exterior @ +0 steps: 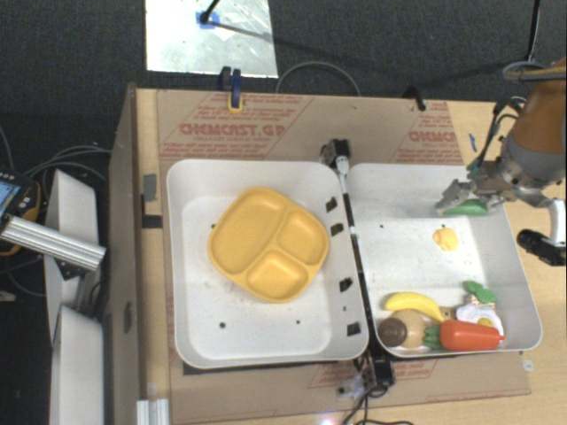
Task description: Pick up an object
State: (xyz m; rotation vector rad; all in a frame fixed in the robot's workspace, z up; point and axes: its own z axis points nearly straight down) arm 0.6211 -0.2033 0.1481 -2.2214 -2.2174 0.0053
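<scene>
End effector (467, 196) is seen touching a small green toy (467, 207), likely light and stiff; its opening cannot be told.

Even overhead light, soft shadows, slightly soft focus.

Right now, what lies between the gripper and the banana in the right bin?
In the camera view, a small yellow toy lies on the bin floor between the gripper and the banana; the rest is bare white floor.
</scene>
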